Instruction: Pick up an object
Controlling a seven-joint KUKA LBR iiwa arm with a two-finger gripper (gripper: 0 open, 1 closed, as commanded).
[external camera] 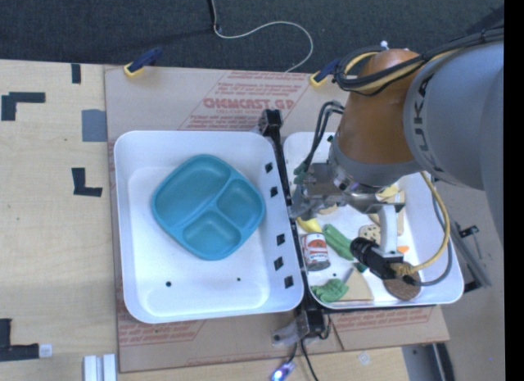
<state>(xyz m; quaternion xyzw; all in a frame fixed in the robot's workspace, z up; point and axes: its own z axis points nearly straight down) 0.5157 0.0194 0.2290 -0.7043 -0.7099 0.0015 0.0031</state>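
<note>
Camera view. The bench (49, 207) carries a cardboard sheet (237, 101) with red print, and two white bins sit on it side by side. Two yellow-and-blue clamps (142, 61) hold the sheet's far edge. A thin white cable (262, 31) lies looped on the dark floor beyond.

The left bin (131, 207) holds one item, a blue divided plate (209, 206). It lies flat, turned at an angle, in the far half of the bin.

The right bin (438, 296) holds the loose objects, bunched at its left and near side:
- A small can (316, 251) with a red and white label lies close to the wall shared with the left bin.
- A yellow piece (309, 225) lies just beyond the can.
- A long green piece (336, 237) lies aslant just right of the can.
- A second green piece (330, 292) lies at the near rim.
- A spotted biscuit-shaped piece (370, 230) lies further right.
- A brown disc (401, 287) lies toward the near right corner.

The arm reaches in from the right over the right bin. The gripper (318, 201) is low at the bin's left side, just above the yellow piece and the can. The wrist covers the claw, so I cannot tell whether it is open, closed or gripping anything.
</note>
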